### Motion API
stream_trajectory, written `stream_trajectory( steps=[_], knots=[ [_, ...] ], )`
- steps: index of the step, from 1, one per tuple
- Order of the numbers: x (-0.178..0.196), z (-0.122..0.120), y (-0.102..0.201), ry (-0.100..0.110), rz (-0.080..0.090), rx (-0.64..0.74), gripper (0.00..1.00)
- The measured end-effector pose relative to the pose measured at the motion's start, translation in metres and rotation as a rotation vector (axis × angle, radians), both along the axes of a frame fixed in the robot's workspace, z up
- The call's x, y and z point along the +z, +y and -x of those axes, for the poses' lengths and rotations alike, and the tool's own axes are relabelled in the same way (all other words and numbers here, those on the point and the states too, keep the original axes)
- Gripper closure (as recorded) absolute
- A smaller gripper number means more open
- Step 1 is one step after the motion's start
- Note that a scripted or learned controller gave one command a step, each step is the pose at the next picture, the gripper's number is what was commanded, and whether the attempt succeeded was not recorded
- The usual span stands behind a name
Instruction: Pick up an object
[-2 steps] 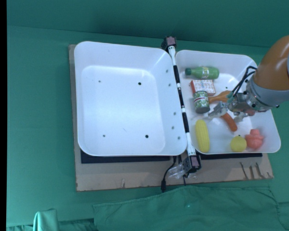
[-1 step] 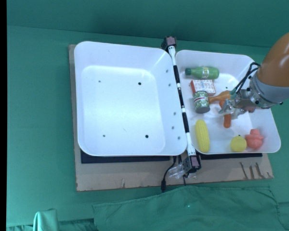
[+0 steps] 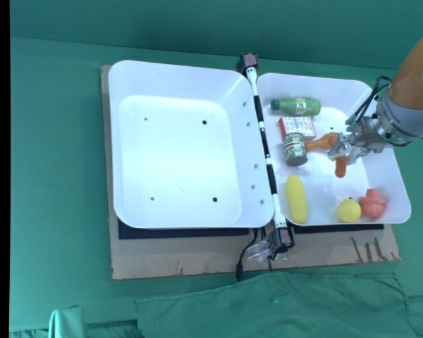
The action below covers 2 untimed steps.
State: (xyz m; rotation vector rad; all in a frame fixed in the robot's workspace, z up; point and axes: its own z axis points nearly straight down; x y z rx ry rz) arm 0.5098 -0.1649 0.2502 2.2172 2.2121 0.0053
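My gripper (image 3: pixel 346 153) hangs over the right part of the right bin (image 3: pixel 388 122), reaching in from the right. An orange carrot-like piece (image 3: pixel 323 143) sticks out to its left, and a small red-orange piece (image 3: pixel 340 166) shows just below its tip. Whether either is in its grasp is hidden. Also in this bin lie a green bottle (image 3: pixel 296 105), a red-and-white box (image 3: pixel 297 126), a small can (image 3: pixel 295 150), a corn cob (image 3: pixel 295 198), a yellow lemon (image 3: pixel 348 210) and a pink-orange fruit (image 3: pixel 371 203).
The left bin (image 3: pixel 127 83) stands beside the right one, parted from it by a black-and-white bar (image 3: pixel 263 139). Both rest on a cardboard sheet (image 3: pixel 197 263) on green cloth. The arm's orange band (image 3: pixel 419 65) is at the right edge.
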Motion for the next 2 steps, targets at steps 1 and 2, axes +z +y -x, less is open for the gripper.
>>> stream_trajectory(
  steps=[1, 2],
  knots=[
    [0.046, 0.002, 0.001, -0.001, 0.000, -0.001, 1.00],
    [0.090, 0.002, 0.001, 0.000, 0.000, -0.001, 1.00]
  ],
)
